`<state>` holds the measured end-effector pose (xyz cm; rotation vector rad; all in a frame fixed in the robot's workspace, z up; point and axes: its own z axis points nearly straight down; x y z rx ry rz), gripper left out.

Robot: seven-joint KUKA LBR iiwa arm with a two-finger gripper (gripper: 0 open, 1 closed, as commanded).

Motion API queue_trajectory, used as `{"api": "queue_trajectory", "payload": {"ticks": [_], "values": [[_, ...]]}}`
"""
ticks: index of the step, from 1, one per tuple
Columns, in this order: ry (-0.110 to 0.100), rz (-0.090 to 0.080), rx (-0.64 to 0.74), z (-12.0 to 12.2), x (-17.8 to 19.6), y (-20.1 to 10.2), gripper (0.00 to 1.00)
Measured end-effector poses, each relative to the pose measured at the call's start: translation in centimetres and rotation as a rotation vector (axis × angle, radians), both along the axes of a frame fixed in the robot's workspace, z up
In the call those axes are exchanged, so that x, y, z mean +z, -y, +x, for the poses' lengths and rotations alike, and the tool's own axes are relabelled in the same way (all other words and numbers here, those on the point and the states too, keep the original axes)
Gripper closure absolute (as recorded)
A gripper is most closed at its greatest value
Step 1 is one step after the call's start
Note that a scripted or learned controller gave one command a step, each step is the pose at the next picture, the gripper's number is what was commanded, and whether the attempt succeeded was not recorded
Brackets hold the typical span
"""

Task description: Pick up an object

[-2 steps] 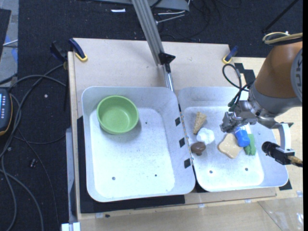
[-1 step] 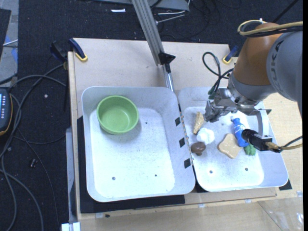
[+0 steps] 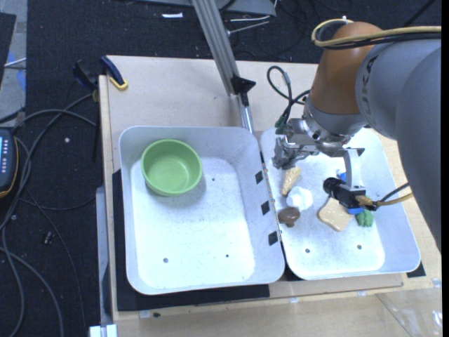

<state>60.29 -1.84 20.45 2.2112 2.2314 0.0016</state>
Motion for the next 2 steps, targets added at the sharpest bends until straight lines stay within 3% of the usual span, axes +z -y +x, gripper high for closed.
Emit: {"api": "queue_trajectory", "payload": {"ticks": [1,2], "values": [[0.001,0.000,-0.001,2.5,0.0,-4.3,1.00],[0.004,0.000,0.000,5.5,2.5,-9.1,1.00]]}}
